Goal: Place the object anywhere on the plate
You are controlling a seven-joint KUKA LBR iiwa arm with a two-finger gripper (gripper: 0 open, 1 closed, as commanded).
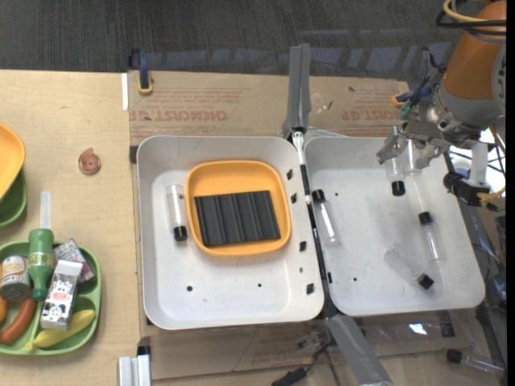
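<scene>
Operator: Pincer state is being asked about first. Is anything being held?

Observer: That cannot be told. The gripper [406, 153] is being held well to the view's right of the yellow plate [195, 185], over the far part of the other bin [362, 296]. A clear capped tube [397, 175] is being seen hanging upright just under it, black cap downward. Whether it is being clamped or is merely lying behind the gripper is not being shown.

Operator: Is that tube being taken as the task's object?

Observer: Probably, since it is the thing nearest the gripper. It is well apart from the plate, with the wall between the bins lying between them.

Operator: What else is being noted, working back towards the plate?

Observer: A second tube [429, 244] is lying further from the plate than the gripper, towards the near edge. A third tube [325, 218] is lying closer, just past the dividing wall. A fourth tube [175, 209] is resting just beside the plate's opposite edge, in the plate's own bin [233, 300].

Operator: Why is the plate being judged ready?

Observer: It is sitting flat, and a black ridged mat [237, 218] is covering its middle, likely so that a round tube is being kept from rolling off.
</scene>
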